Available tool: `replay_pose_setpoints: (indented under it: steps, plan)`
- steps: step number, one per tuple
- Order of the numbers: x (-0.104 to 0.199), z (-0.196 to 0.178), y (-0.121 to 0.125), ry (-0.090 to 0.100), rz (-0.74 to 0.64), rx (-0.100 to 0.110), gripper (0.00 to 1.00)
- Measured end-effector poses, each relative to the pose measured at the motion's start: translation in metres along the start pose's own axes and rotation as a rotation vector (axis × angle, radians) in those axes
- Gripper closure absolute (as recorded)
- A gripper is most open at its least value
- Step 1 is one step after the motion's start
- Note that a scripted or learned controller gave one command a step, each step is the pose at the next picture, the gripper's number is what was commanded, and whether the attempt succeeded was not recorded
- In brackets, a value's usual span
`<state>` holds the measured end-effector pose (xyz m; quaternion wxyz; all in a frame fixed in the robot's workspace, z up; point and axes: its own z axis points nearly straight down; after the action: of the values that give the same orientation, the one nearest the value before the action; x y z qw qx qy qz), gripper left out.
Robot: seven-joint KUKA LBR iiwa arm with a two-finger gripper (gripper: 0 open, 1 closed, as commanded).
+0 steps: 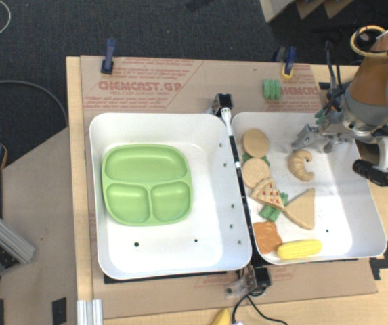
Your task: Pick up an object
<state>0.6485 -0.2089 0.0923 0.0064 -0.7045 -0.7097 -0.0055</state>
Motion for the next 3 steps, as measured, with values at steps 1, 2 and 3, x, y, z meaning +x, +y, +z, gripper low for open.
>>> replay_pose_setpoints:
  steps: [1, 2, 3]
  plan:
    - [-0.003, -0.005, 0.003, 0.002, 0.000, 0.001, 0.00]
    - [-0.013, -0.008, -0.020, -0.017, 0.006, -0.006, 0.00]
    - [-0.015, -0.004, -0.014, -0.023, 0.003, -0.019, 0.00]
